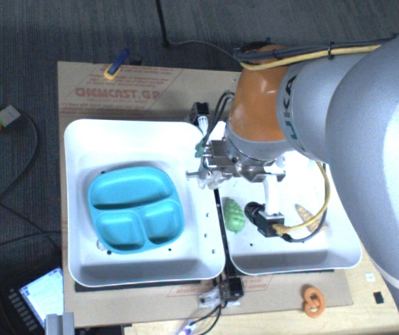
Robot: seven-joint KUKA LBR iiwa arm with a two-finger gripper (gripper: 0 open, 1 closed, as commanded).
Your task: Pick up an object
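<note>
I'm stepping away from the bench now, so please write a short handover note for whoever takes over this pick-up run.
End effector: low over the right bin, at its left side; whether it is open or shut cannot be told from this view.
Things: a green object lies in the right bin near the divider, just below the end effector. A blue divided tray lies in the left bin.
Done: nothing is seen held or lifted.
Left: grasp an object, most likely the green one, and lift it out.
</note>
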